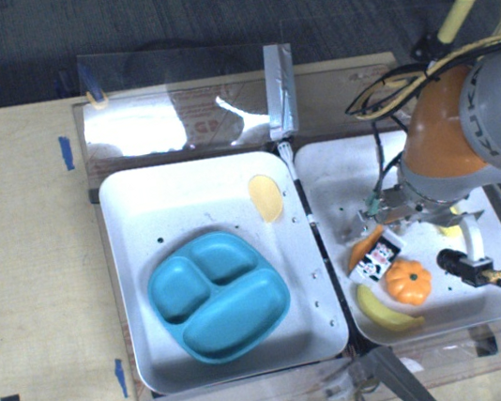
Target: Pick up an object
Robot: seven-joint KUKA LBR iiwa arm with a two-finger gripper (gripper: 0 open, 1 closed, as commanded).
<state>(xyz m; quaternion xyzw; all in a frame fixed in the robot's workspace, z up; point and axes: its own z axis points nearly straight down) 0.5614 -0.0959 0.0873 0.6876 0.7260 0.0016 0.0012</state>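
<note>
Pincer point(379, 221) low in right bin point(322, 173), beside orange pumpkin point(408, 282) and banana point(383, 311); finger state cannot be told.

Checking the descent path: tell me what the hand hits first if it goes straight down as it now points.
Likely the small black-and-white patterned object and the orange piece beside it in the right bin. The hand hangs roughly above them, though depth from this slanted view is unclear.
</note>
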